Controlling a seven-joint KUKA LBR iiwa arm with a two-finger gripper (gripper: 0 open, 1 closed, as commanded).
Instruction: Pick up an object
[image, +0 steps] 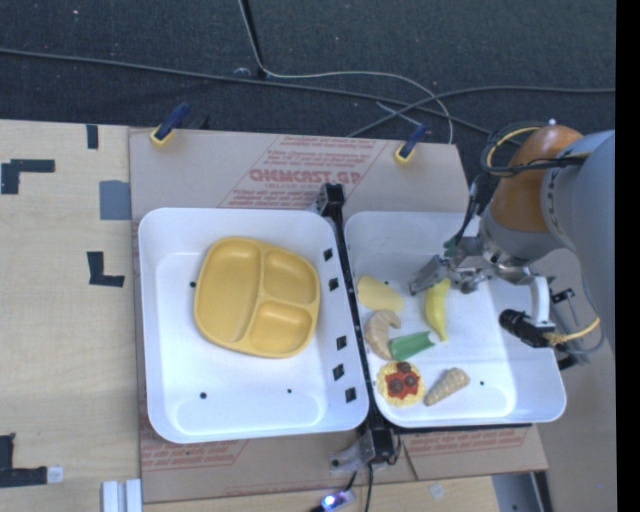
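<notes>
Bench: pale wood top, cardboard sheet (300, 170) clamped at the far edge by two blue-yellow clips; dark carpet and cables beyond.
Bins: two shallow white bins side by side. Left bin (170, 400) carries a yellow divided plate (257, 296). Right bin (530, 395) carries the toy food.
Arm: comes in from the right, orange band on top, wrist over the far-right part of the right bin.
Gripper: gripper (447, 273) low over the right bin, fingers spread apart, nothing between them; one tip sits abt at the top end of the banana.
Target (my guess): yellow banana (437, 308), nearest item, just on the near side of the gripper, touching or almost touching, can't tell which. Long axis runs far-to-near, slight tilt; lies across the finger line more or less.
Neighbours: green piece (411, 345) just at the banana's near end; pale yellow wedge (379, 293) to its left; tan curled piece (381, 331) left-near; round red-topped piece (401, 383) and cone (446, 386) by the near wall.
In the way: green piece crowds the near tip; wedge is close on the left. Far end of the banana is freer.
Next, likely: small shift toward near, then drop and close astride the banana's middle.
</notes>
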